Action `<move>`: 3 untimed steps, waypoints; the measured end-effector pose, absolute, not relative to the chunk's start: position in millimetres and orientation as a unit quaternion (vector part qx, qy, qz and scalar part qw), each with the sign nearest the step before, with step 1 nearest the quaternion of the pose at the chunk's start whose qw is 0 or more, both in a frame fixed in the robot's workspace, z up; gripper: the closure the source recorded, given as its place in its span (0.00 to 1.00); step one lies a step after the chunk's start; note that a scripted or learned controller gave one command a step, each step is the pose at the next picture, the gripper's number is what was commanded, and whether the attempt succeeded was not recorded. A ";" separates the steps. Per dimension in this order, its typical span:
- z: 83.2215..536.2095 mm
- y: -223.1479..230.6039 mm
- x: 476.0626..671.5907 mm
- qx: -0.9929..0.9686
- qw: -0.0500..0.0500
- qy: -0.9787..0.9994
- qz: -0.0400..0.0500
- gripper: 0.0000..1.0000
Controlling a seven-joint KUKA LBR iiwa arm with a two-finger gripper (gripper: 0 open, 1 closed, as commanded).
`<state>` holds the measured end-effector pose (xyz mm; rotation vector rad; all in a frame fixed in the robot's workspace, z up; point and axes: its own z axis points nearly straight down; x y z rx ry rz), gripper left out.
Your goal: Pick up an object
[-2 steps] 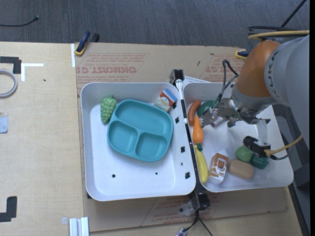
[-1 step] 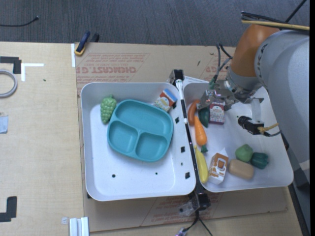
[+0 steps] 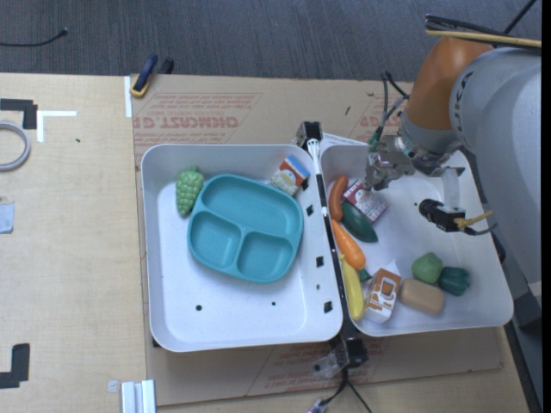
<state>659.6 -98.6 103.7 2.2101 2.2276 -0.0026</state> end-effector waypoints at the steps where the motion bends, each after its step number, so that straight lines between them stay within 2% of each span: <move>1: 103.6 -98.5 659.6 0.704 0.002 0.710 -0.001 0.00; 2: 92.1 -95.4 603.3 0.708 0.000 0.706 0.000 0.00; 3: 101.9 -96.1 603.6 0.709 0.001 0.705 0.000 1.00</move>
